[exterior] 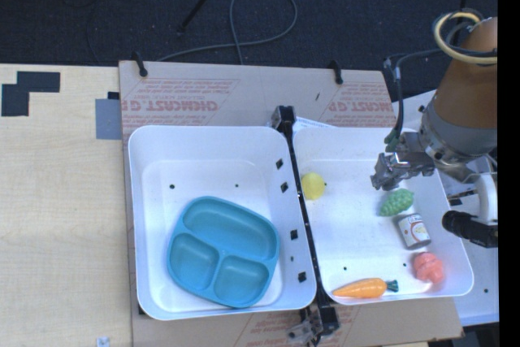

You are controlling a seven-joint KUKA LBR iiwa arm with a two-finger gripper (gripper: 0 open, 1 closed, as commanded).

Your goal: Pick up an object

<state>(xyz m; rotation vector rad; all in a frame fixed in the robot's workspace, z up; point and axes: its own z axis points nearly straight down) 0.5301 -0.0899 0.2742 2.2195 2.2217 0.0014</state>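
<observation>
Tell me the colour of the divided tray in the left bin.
Light blue. The divided tray shows plainly in the camera view, lying in the left bin.

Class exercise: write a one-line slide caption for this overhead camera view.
Gripper poised above green toy in the right bin; blue tray lies in the left bin.

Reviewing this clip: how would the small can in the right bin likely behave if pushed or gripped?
The small can lies on its side, so it would probably roll when nudged. It looks rigid, so likely firm to grip. The green toy sits close by and may get bumped.
</observation>
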